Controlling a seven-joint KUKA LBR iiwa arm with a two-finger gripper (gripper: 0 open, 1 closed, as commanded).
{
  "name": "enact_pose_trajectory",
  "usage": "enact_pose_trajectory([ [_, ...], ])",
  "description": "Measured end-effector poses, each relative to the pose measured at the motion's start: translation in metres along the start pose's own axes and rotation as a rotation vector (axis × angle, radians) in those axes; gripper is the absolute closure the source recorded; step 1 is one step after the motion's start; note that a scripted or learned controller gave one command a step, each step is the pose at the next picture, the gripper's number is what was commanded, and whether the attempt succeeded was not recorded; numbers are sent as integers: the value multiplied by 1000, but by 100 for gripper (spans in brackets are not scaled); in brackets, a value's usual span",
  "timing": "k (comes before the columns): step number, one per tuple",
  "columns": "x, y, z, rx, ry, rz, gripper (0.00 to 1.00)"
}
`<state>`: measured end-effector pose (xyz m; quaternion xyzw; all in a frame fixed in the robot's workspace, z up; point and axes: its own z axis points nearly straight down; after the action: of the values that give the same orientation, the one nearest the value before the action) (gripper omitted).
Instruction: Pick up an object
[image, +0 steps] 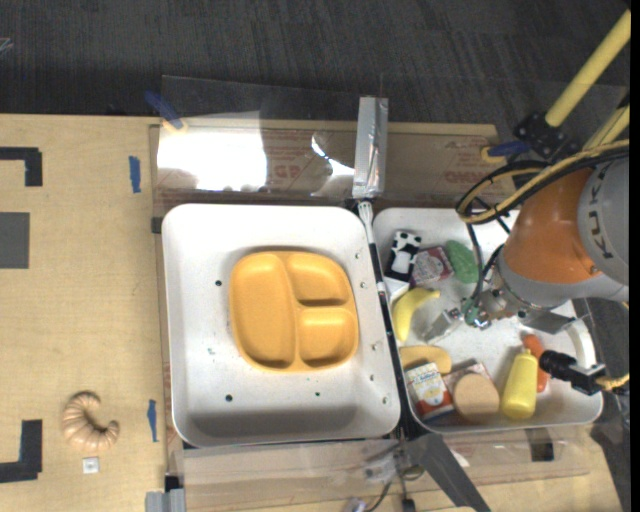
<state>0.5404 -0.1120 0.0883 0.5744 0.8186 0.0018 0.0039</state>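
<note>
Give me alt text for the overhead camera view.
A grey and orange robot arm reaches into the right white bin, cluttered with a banana, a yellow bottle and other small items. The left bin holds a yellow divided tray.

Bright overhead light, plastic sheet (262, 158) glare, perhaps slightly soft

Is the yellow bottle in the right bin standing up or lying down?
Lying down. The yellow bottle lies flat on the floor of the right bin, its red cap pointing toward the bin's far side.
</note>
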Motion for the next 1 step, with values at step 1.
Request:
enact_pose_trajectory([
  [1,68,-14,-99,-1,2,-557,0],
])
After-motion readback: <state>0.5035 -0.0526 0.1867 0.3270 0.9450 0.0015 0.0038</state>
